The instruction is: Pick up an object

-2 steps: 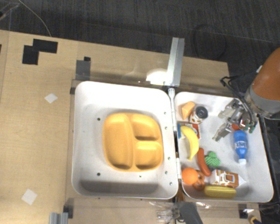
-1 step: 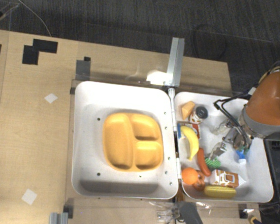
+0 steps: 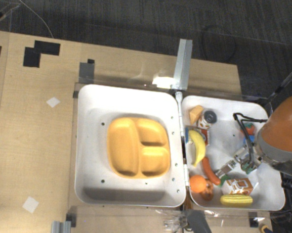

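Camera view, left bin: a yellow divided tray sits in the middle.
Right bin: crowded; banana, carrot, orange, small carton, yellow pod-shaped toy along the near wall.
Arm: reaching in from the right, low over the right bin.
Jaws: hovering just beside the carrot and above the carton; I cannot tell how far apart they stand, and nothing shows between them.
Table: pale wood.
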